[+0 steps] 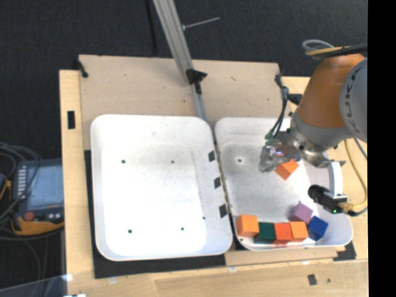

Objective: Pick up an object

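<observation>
My gripper (276,161) hangs over the middle of the right bin (241,147), under the grey wrist and orange arm band. A small orange block (286,169) sits tilted at the fingertips, caught between them and apparently lifted off the bin floor. Along the bin's front edge lie more blocks: an orange one (248,224), a green one (266,232), two further orange ones (283,231) (299,230), a blue one (317,227) and a purple one (302,212).
The left bin (151,184) lies beside the right one. A slanted metal pole (176,36) rises from the bench's back. A pendant with cables (37,193) rests off the bench at far left.
</observation>
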### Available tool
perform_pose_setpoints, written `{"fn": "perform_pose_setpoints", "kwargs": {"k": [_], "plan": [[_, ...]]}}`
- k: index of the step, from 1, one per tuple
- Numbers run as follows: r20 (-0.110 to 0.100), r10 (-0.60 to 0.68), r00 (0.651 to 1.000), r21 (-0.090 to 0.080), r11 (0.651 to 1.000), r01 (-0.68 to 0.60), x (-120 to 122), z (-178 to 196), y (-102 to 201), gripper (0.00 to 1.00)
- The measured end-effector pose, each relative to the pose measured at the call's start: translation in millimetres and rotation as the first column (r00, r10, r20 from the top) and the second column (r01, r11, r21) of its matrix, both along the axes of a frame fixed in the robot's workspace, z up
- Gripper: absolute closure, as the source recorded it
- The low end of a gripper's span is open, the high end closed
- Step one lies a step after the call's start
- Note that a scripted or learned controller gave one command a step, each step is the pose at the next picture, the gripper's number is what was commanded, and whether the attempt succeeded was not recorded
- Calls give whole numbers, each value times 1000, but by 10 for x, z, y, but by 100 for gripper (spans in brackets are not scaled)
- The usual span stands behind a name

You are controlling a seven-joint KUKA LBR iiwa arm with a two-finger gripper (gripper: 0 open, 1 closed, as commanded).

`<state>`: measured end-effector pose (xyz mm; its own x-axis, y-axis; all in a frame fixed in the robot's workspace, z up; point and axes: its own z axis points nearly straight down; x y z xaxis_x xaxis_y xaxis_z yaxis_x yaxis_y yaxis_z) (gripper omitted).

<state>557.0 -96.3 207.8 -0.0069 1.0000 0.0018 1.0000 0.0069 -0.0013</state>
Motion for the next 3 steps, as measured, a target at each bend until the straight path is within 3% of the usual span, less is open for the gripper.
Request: {"fn": "perform_pose_setpoints", "kwargs": {"k": [2,3], "plan": [[4,1,1000,0,1000,-1,273,243,1000,100],[2,0,1000,-1,1000,0,346,156,1542,100]]}}
